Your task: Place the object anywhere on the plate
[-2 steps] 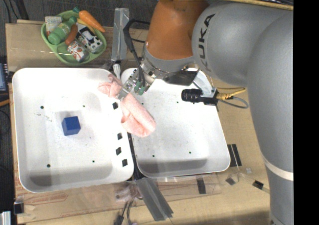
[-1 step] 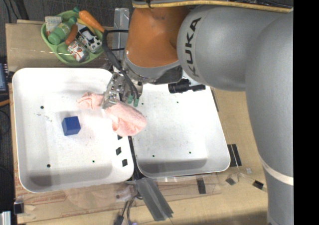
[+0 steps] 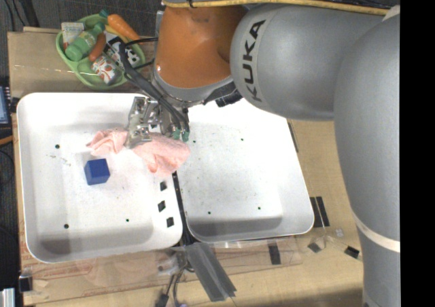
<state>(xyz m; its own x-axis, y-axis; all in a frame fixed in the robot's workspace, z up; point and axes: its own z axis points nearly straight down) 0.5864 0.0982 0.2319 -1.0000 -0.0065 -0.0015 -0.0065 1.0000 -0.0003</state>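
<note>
A crumpled pink cloth (image 3: 165, 153) lies in the left bin (image 3: 47, 224), against its right wall and near the back. My gripper (image 3: 145, 126) hangs straight over the cloth's middle, its metal tip down at the fabric and hiding part of it. A small blue cube (image 3: 97, 171) sits on the bin floor to the left of the cloth, apart from the gripper. The orange band and grey wrist loom above the back of both bins.
The right bin (image 3: 251, 190) adjoins the left one along a shared wall. A green bowl (image 3: 76, 68) holding toy food stands on the bench behind the left bin. Black tape marks dot the bench at the front.
</note>
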